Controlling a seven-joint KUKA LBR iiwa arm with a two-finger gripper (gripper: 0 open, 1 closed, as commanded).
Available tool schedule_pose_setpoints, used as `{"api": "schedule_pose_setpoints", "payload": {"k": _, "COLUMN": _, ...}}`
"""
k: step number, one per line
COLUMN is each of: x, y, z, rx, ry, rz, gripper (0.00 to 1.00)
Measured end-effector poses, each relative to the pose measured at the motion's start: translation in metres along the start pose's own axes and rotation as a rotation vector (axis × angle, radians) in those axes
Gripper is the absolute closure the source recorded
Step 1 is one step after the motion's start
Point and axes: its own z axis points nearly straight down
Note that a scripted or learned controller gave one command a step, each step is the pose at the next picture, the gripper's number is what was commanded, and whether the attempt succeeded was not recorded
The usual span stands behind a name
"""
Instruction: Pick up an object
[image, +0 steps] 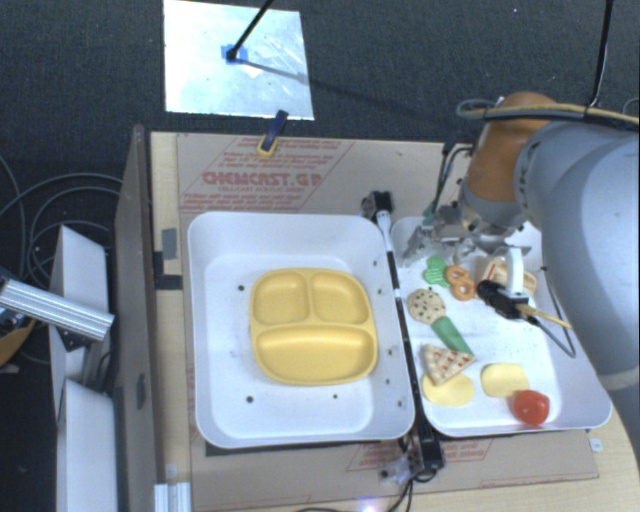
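- We see the gripper (432, 243) low at the far left of the right bin (575, 385); we cannot tell its opening.
- Toy foods lie there: cookie (426, 305), pizza slice (446, 361), tomato (531, 406).
- Left bin (215, 330) holds a yellow divided plate (312, 326).

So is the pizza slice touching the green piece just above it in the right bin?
Touching. In the camera view the pizza slice has its upper edge right against the lower end of the green piece, with no white bin floor visible between them.
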Motion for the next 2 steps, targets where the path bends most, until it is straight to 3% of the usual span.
{"api": "schedule_pose_setpoints", "payload": {"k": 1, "x": -0.01, "y": -0.057, "z": 0.001, "rx": 0.005, "ry": 0.0, "rz": 0.008, "gripper": 0.0}}
{"api": "schedule_pose_setpoints", "payload": {"k": 2, "x": -0.018, "y": 0.002, "z": -0.001, "rx": -0.005, "ry": -0.002, "rz": 0.003, "gripper": 0.0}}
